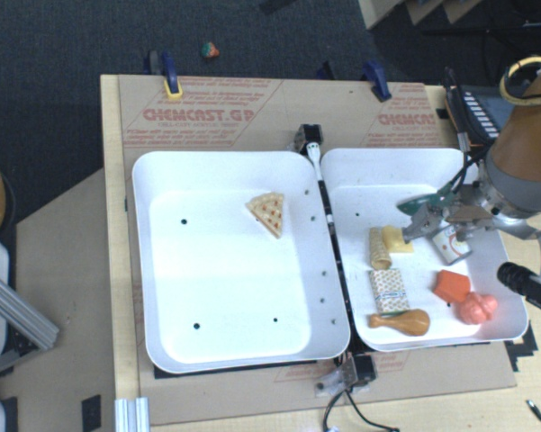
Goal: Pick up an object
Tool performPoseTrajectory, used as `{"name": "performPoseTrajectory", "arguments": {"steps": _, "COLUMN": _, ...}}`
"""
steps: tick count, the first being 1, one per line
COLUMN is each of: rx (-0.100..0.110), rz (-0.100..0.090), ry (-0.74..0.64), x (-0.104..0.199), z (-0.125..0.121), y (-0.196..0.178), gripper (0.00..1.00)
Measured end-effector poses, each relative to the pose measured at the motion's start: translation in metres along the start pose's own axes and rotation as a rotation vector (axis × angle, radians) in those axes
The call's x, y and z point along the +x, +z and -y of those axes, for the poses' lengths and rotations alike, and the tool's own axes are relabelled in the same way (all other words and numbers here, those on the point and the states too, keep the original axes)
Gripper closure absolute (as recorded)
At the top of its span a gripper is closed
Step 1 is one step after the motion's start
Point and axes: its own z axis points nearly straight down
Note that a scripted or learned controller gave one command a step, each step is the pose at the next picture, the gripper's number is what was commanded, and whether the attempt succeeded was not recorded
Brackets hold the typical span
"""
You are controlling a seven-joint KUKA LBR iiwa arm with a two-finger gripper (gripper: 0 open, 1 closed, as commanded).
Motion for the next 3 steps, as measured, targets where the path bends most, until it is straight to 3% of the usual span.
{"name": "performPoseTrajectory", "arguments": {"steps": 1, "rx": 0.004, "rz": -0.003, "ry": -0.007, "x": 0.095, "z": -0.004, "y": 0.026, "gripper": 0.00}}
{"name": "performPoseTrajectory", "arguments": {"steps": 2, "rx": 0.003, "rz": -0.001, "ry": 0.003, "x": 0.054, "z": 0.014, "y": 0.025, "gripper": 0.00}}
{"name": "performPoseTrajectory", "arguments": {"steps": 3, "rx": 0.008, "rz": -0.001, "ry": 0.003, "x": 0.033, "z": 0.022, "y": 0.096, "gripper": 0.00}}
